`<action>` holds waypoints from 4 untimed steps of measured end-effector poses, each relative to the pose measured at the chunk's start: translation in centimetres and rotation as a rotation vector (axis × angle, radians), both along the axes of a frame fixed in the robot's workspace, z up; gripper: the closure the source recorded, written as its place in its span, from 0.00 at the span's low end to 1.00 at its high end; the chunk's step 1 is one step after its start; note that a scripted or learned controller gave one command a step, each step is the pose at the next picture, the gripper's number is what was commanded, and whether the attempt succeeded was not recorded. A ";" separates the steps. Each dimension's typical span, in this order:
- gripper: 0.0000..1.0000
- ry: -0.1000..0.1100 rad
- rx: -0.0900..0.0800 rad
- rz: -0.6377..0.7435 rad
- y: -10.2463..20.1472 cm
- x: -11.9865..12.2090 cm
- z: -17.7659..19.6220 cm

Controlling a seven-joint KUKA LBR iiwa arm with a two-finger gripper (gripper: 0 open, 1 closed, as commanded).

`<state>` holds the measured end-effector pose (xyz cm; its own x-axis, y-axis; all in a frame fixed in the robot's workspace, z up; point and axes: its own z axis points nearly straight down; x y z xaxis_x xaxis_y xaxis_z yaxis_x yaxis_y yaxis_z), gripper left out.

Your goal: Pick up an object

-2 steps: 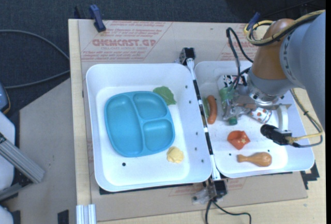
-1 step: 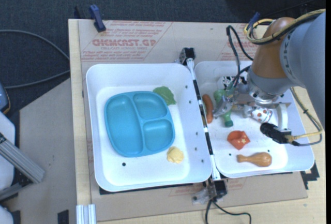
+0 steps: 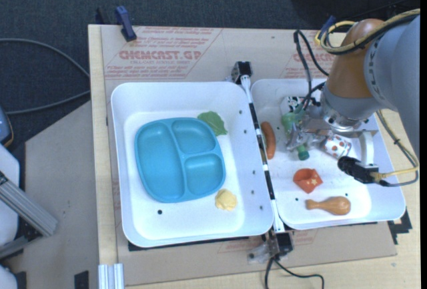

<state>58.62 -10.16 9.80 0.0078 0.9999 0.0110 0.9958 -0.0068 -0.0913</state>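
Green and small, a toy piece (image 3: 303, 154) lies on the floor of the right bin (image 3: 387, 204), right at the tip of the gripper (image 3: 298, 136), which reaches down into that bin's upper left part; whether the piece sits between the claw's tips or just beside them cannot be told, nor whether the claw is spread or pressed together. Just left of it a toy sausage (image 3: 268, 138) lies along the bin's left wall. Nearer the camera lie a red pepper-like piece (image 3: 307, 179) and, below that, a brown drumstick (image 3: 329, 205). A white piece with red dots (image 3: 335, 145) sits beneath the wrist. The left bin (image 3: 127, 147) holds a blue divided tray (image 3: 179, 158), with a green leaf (image 3: 212, 122) touching its upper right corner and a yellow lump (image 3: 226, 199) near its lower right corner.
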 end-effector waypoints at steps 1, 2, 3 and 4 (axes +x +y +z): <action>0.00 0.000 0.000 0.000 0.0 0.0 0.0; 1.00 0.000 -0.001 0.000 0.0 0.0 1.0; 1.00 -0.043 0.003 0.012 -9.1 1.6 -1.0; 1.00 -0.093 -0.013 0.008 -10.3 -0.8 8.4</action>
<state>57.77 -20.43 18.22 -0.0006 1.0000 -0.0018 1.0000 0.0006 0.0021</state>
